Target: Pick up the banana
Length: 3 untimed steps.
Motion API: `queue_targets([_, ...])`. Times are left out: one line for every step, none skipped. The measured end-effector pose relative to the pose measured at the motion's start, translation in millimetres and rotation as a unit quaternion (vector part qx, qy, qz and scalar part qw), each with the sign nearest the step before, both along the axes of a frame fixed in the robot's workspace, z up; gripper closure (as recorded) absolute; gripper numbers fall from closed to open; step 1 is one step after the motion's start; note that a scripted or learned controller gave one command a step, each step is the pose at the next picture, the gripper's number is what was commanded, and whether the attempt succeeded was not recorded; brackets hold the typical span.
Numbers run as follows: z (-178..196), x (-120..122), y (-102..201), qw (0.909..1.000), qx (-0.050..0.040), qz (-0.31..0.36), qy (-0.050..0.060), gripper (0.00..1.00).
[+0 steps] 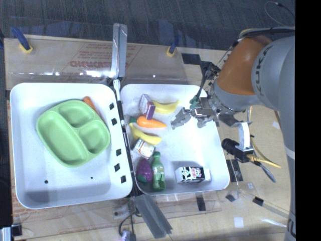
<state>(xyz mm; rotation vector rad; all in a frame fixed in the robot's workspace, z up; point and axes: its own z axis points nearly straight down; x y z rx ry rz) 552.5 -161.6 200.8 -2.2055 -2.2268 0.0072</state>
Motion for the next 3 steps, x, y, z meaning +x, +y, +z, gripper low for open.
queue_targets([5.7,-4.8,-4.4,0.9938,0.0012,0.111,0.000,0.00])
queue_targets([-95.5,16.2,25.6,0.9918,-0.0017,0.128,-0.008,0.00])
queue_targets([-111.7,-4.0,59.3,0.9871,0.0010,0.160,-0.002,0.00])
